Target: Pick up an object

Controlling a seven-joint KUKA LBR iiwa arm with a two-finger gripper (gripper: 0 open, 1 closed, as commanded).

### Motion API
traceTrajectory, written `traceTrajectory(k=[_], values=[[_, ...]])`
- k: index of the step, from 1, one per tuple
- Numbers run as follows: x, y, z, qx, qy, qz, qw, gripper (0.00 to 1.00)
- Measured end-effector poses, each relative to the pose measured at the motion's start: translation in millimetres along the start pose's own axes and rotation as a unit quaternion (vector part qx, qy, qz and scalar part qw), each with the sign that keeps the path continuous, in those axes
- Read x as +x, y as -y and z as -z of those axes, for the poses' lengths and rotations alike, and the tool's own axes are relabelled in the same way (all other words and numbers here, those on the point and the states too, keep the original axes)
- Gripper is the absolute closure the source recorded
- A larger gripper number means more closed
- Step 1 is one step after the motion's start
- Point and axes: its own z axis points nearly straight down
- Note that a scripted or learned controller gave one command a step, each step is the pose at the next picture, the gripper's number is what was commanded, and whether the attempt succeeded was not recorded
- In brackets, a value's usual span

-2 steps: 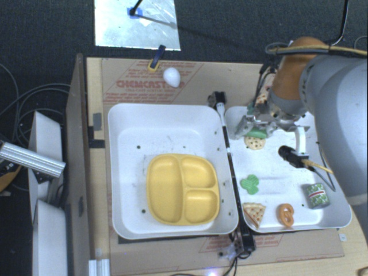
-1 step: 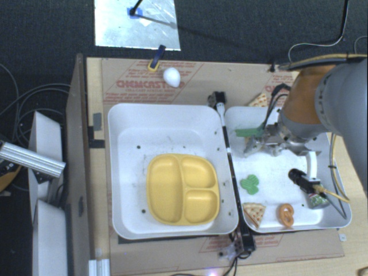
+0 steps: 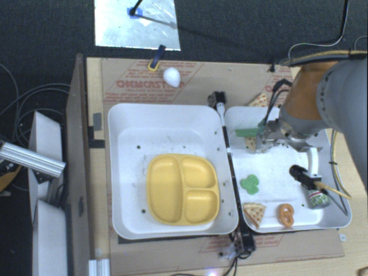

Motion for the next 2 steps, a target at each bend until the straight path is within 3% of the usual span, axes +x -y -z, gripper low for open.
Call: traceTrajectory(k=[1, 2], values=[[0.1, 0.1, -0.4, 0.000, 0.000, 0.000, 1.0000, 0.00], [16.5, -50.3, -11.4, 0.004, 0.002, 0.003, 1.0000, 0.00]])
